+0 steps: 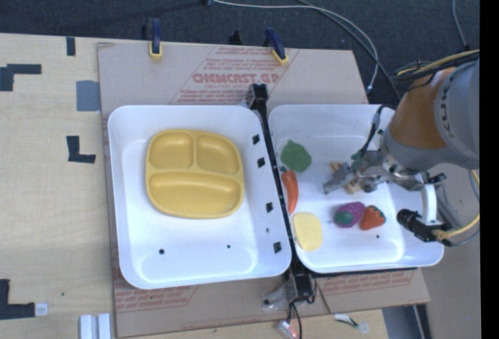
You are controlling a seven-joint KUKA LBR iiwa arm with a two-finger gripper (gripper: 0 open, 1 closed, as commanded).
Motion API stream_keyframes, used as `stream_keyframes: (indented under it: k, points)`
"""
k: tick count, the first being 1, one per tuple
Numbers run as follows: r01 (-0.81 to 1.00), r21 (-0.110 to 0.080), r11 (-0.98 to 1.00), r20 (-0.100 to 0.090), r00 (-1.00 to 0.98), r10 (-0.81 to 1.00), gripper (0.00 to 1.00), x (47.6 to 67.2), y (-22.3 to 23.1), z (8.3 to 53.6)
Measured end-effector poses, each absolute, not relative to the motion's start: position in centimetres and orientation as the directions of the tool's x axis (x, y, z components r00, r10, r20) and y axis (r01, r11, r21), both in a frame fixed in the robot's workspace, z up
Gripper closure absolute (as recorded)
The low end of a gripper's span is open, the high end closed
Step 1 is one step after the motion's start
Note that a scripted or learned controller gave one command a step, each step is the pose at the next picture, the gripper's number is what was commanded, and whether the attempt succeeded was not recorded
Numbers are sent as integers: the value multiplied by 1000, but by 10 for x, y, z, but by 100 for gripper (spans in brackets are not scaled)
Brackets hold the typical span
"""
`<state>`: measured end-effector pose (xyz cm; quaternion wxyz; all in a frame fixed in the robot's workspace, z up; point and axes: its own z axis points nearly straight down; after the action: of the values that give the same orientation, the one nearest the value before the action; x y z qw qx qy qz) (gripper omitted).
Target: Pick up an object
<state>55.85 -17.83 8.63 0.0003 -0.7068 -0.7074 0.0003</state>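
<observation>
My gripper (333, 178) hangs low over the middle of the right bin (335, 121), pointing left, reached in from the right on the grey arm with its orange band (417, 115). Its two fingers stand apart, open, and I see nothing between them. A green leafy toy (295, 156) lies up and to the left of it. Just below the gripper sit a purple toy (349, 214) and a red strawberry-like toy (373, 217), side by side. An orange carrot (290, 190) lies along the bin's left wall, with a pale yellow piece (307, 231) below it.
The left bin (129, 252) holds a yellow divided plate (194, 173). A black ridge (269, 174) runs where the two bins meet. Cables trail across the dark floor behind the bench, and two clamps (274, 45) pin the cardboard at the back.
</observation>
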Motion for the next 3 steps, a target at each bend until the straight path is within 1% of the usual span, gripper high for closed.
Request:
stream_keyframes:
  k: [1,2,3]
  points:
    - [1000,1,1,-1,-1,1000,100,559,-179,98]
    - [1000,3,1,-1,-1,1000,100,558,-175,141]
    - [1000,4,0,-1,0,1000,100,553,-182,198]
